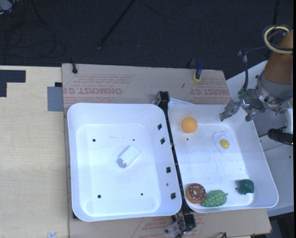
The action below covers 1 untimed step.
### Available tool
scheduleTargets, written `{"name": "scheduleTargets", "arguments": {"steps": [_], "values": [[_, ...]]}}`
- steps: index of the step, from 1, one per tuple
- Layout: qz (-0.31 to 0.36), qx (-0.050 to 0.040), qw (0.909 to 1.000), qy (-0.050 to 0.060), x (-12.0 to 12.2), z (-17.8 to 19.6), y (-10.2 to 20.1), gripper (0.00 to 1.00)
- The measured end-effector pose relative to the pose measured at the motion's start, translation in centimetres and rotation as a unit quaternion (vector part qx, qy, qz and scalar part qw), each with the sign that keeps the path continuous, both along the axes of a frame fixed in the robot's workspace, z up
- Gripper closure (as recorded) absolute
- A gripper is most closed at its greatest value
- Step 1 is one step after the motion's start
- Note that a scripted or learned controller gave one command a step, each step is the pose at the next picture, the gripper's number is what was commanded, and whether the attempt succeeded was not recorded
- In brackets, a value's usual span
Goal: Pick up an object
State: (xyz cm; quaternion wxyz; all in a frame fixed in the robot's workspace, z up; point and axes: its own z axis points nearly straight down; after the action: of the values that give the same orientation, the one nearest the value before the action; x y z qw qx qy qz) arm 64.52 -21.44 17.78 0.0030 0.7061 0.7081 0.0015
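Overhead slanted view of the counter (24, 148) bearing two shallow white bins side by side. The arm (277, 68) enters at the far right and is cut off by the frame edge, so only its orange band and grey wrist are visible; cables partly mask the wrist. The gripper (237, 110) hangs over the far right corner of the right bin (267, 182), tilted down and to the left, with its two fingers (227, 112) spread apart and nothing between them. In the right bin lie an orange ball (189, 125) toward the far left, a small yellow piece (224, 144) on a faint white disc whose outline is hard to make out, a dark green item (246, 186) of unclear shape near the right wall, a green bumpy cluster (214, 198), and just left of it a brown ringed doughnut (195, 193) at the near edge. The left bin (76, 133) holds a white cylinder (128, 156) lying on its side, barely distinct from the floor.
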Motion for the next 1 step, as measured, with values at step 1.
{"name": "scheduleTargets", "arguments": {"steps": [1], "values": [[0.002,0.0017,1.0000,0.007,-0.29,-9.58,0.28,0.00]]}}
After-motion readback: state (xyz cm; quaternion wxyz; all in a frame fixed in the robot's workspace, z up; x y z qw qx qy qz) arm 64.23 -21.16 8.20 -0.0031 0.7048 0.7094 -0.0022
